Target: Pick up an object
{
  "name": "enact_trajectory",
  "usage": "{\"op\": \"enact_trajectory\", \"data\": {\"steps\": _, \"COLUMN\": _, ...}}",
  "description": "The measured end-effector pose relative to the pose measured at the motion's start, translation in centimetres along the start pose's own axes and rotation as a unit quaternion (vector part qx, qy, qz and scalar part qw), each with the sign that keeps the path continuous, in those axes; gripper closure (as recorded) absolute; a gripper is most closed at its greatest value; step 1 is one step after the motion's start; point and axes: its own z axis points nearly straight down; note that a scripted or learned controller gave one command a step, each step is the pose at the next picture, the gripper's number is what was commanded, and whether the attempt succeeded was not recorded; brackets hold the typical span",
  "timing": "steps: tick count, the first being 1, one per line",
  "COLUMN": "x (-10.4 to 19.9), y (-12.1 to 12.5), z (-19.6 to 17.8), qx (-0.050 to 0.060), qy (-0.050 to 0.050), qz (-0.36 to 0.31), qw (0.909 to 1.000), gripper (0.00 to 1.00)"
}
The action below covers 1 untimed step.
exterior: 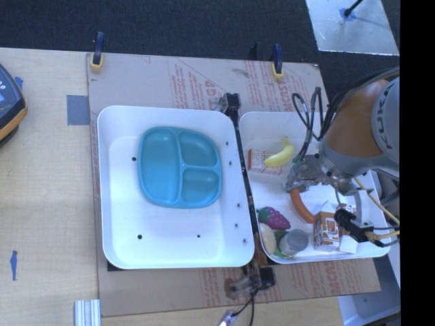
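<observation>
The right bin (262, 124) holds a yellow banana (279, 155), an orange carrot (302, 206), a bunch of purple grapes (273, 217), a grey can (295, 242), an orange and white carton (327, 231) and a small orange-printed box (256, 160). My gripper (299, 177) hangs low over the middle of this bin, just above the carrot's upper end and right of the banana. The wrist hides its fingertips. Nothing is seen held.
The left bin (119, 202) carries a blue divided plate (180, 166). A black clamp (231, 103) sits at the bins' far junction, another (253, 279) at the near one. Cables (367, 233) trail over the right bin's near right corner. A yellow-edged device (8, 104) lies far left.
</observation>
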Motion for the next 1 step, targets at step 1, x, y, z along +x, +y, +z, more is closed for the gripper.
{"op": "enact_trajectory", "data": {"steps": 1, "x": 6.45, "y": 1.25, "z": -12.30, "qx": -0.002, "qy": 0.002, "qz": 0.002, "qw": 1.0000, "gripper": 1.00}}
